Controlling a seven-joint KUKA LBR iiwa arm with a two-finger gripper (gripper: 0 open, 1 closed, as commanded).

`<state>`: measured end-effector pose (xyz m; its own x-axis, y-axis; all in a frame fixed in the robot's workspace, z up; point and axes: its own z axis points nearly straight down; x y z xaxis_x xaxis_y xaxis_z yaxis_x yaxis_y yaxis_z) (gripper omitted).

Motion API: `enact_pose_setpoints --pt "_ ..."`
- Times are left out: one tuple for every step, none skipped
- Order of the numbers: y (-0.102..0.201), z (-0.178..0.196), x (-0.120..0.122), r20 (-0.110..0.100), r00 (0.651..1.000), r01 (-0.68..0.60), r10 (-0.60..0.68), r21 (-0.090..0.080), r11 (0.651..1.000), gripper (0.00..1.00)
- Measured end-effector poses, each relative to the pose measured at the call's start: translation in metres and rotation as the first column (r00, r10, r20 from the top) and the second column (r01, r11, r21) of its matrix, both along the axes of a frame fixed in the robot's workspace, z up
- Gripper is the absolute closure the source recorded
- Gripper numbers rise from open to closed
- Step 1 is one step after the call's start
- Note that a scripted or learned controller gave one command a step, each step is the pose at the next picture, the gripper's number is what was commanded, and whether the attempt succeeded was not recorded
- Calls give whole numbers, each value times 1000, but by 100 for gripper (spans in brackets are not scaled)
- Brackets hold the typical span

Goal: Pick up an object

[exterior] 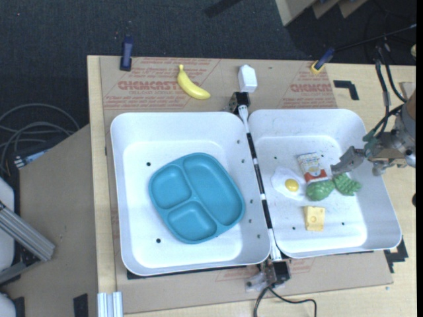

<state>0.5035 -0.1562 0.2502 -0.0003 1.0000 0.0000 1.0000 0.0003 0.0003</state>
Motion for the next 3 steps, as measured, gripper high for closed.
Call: enact_pose_setpoints --pt "17 -111 42 -3 1000 0 0 1 1000 0" --pt "27 -166 40 -2 1000 1 -1 1 1000 0" --pt "60 -166 10 -3 1000 0 0 2 1000 0"
